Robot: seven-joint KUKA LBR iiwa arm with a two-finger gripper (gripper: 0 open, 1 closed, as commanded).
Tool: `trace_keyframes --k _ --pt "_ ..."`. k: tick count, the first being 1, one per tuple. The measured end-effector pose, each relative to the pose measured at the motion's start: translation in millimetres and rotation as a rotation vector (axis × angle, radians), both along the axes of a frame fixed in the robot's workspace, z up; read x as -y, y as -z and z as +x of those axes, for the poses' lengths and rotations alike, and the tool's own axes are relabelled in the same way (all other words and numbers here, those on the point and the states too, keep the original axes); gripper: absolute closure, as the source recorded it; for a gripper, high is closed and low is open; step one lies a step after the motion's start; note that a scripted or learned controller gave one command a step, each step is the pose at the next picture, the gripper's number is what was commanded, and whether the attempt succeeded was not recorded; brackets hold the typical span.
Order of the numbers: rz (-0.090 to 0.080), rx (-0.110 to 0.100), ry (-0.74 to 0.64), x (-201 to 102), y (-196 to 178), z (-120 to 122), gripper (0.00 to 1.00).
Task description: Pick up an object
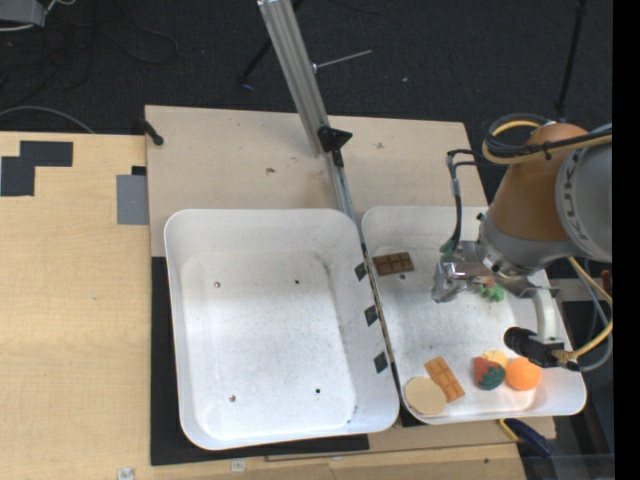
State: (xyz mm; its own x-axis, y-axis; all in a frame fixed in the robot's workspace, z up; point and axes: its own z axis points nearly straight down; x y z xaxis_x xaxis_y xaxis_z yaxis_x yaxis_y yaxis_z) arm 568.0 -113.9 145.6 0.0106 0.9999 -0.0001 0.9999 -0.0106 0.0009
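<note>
My gripper [446, 286] hangs over the middle of the right bin [405, 318], fingers pointing down and left. A small green object [491, 291] lies just right of the fingers, partly hidden by the wrist. A brown chocolate-bar piece [393, 263] lies near the bin's left wall, apart from the gripper. At the bin's front lie a tan round disc [426, 397], an orange cracker-like block [444, 378], a red-and-green fruit [488, 373], a yellow piece [496, 357] and an orange ball [522, 373]. Nothing shows between the fingers.
The left bin [190, 268] stands beside the right one, with black clips [372, 315] along the shared wall. A slanted aluminium rail [300, 78] rises behind the bins. Cables loop around the arm at the right.
</note>
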Motion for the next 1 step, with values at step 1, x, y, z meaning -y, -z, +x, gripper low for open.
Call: trace_keyframes --k 1 --pt "0.000 0.001 -0.006 -1.8 -51.2 -9.2 1.00"
